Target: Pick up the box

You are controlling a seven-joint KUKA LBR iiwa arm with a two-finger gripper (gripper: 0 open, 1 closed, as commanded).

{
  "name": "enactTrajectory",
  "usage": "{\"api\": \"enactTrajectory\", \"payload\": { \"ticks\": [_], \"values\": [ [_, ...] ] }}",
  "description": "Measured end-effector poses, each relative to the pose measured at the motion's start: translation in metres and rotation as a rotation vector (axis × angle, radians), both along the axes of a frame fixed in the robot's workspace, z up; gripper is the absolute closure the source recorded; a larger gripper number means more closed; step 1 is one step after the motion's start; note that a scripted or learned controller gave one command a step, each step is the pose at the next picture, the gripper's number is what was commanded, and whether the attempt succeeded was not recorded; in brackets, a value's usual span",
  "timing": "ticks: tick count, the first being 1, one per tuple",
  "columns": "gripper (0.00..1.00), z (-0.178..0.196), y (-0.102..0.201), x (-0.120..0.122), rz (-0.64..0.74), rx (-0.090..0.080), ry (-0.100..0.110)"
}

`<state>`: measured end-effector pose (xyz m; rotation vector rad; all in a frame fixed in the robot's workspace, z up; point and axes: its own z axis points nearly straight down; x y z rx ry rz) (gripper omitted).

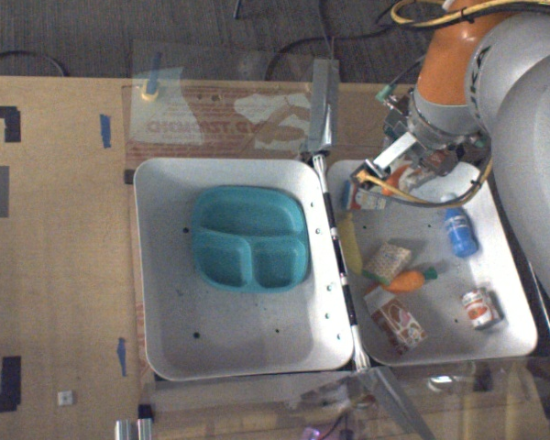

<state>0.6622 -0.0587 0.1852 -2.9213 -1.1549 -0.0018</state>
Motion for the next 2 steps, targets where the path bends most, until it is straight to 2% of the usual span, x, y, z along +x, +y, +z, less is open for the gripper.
{"api": "enactTrajectory", "payload": {
  "ticks": [1,2],
  "values": [
    [1.00,0.010,0.000,0.000,0.001,0.001,-0.001],
    [1.00,0.041,-0.073,-0.005,-0.090,-0.001,0.001]
  ]
}}
